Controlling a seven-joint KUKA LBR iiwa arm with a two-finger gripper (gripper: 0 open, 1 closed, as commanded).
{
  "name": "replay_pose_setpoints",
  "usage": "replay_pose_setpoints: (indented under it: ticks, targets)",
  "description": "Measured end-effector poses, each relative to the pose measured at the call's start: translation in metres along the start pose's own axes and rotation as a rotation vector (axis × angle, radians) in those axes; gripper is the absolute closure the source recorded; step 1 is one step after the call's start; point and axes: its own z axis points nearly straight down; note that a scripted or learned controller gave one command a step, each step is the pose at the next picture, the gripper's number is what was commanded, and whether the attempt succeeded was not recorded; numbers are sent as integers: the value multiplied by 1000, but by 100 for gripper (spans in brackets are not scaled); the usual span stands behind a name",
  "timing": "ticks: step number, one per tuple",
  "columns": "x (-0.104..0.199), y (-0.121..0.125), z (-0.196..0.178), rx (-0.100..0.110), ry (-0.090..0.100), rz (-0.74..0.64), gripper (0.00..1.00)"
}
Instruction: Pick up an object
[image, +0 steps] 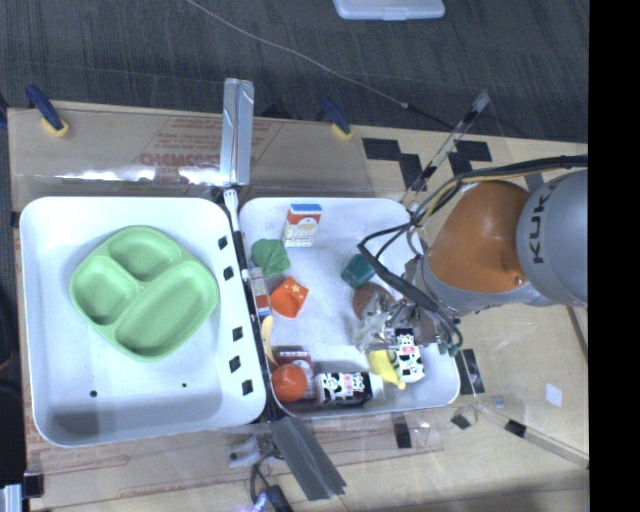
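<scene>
The left bin (40, 300), well left of the gripper (385, 325), holds a green three-part plate (145, 290). The right bin (330, 215) lies under the gripper and carries the clutter: an orange-and-white carton (302, 224) up and to the left of it, a green piece (269, 256) and an orange block (289, 297) to its left, a teal block (357, 269) just above it, and a brown lump (368, 297) touching its upper side. Below it sit a yellow item (386, 366) and a cow-patterned box (407, 357); down and left lie a cow-patterned can (343, 387) and an orange ball (290, 382).

The arm (480, 250) reaches in from the right, its orange band above the wrist, bent down into the bin's right half.

Cables hide the gripper's tips, so whether it is wide, narrow or holding anything cannot be told.
</scene>
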Motion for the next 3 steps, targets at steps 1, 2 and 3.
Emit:
replay_pose_setpoints:
  ticks: [1, 2, 3]
  targets:
    - [0, 0, 0, 0, 0, -1, 0]
    - [-5, -3, 10, 2, 1, 33, 0]
    - [-7, -1, -1, 3, -4, 26, 100]
